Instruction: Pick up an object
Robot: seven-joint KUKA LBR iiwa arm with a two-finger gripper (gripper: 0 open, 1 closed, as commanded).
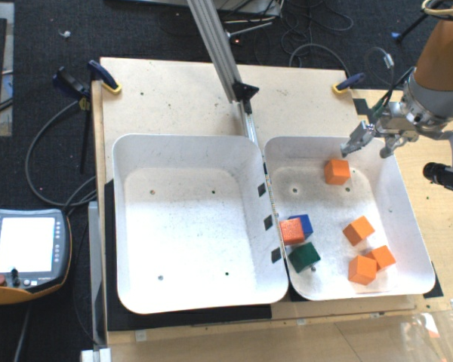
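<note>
Nearest the camera, at the right bin's near-right corner, sat two orange blocks touching: one a bit nearer, the other just right of it & slightly farther. A third orange block lay just beyond them, apart from both. On the bin's left side, near the divider, a green block sat w/ an orange block just beyond it; a blue block was pressed against that orange one's far-right side, partly hidden by it.

Left bin sat side by side w/ the right one, rims meeting at the middle. At far left, off the bench, a handheld control pad w/ a bright screen lay on the dark floor.

Farther back in the right bin, a lone orange block sat near the far wall, well apart from the rest. Gripper hung above the bin's far rim, just up & right of that block, not touching it; fingers spread apart, nothing between them. Grey arm w/ its orange band came in from the right.

At the bench's far corners were two clamps: left, right. A metal pole slanted from the far edge down to the bins' meeting point.
</note>
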